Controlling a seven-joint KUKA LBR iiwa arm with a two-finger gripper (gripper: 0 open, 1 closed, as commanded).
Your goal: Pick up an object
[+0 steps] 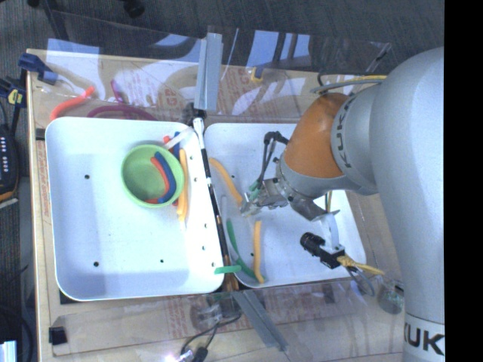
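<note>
A lime-green round plastic bowl [153, 175] holds red and blue curved pieces. Both shallow plastic bins [83, 225] are white. Yellow bent plastic strips [259, 251] lie beside a dark-green one [232, 241].

The arm [355, 138] hides much of the right bin [290, 266]; the gripper [253, 200] is blurred.

Gripper [253, 200] low inside right bin [290, 270], under the orange-banded arm [355, 138]. Finger state not readable. Yellow strip [257, 249] just below the gripper, green strip [232, 241] beside it toward the divider. Another yellow piece [225, 178] above-left of the gripper. Beyond the divider, in the left bin [98, 255]: green bowl [153, 175], well apart from the tool.
</note>
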